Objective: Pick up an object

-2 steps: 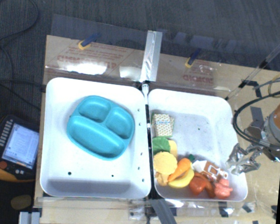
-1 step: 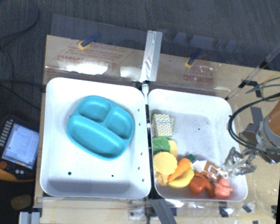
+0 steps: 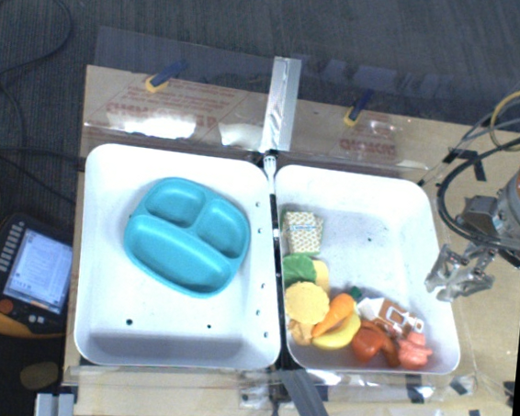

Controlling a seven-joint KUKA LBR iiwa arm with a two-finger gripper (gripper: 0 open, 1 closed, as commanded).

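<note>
Two white bins sit side by side on my surface (image 3: 115, 95), and I have the jaws (image 3: 457, 276) hanging at the right rim of the right bin (image 3: 400, 194), outside the pile of things. From my view I see the metal fingers (image 3: 446, 268) pointing down and toward the bin, with nothing between them; whether they are spread or closed I cannot tell at this size.

The left bin (image 3: 91, 323) carries a blue divided plate (image 3: 188, 234), lying flat and a little slanted, with three compartments facing up. It rests toward the upper middle of that bin.

Everything I could pick lies along the left and near sides of the right bin. A small patterned box (image 3: 301, 230) stands against the left wall, and just below it I see a green toy vegetable (image 3: 298, 267). Below that sits a yellow frilly piece (image 3: 306, 303), touching an orange toy carrot (image 3: 339, 311) that lies slanted across a yellow toy banana (image 3: 339, 335). To the right of these, a red toy tomato (image 3: 368, 342) rests against a cluster of red and white toys (image 3: 404, 333) near the front right corner. The far right part of this bin floor is bare white.

Off the surface at the left, a handheld control pendant (image 3: 24, 275) with a lit screen rests on the dark carpet.
</note>
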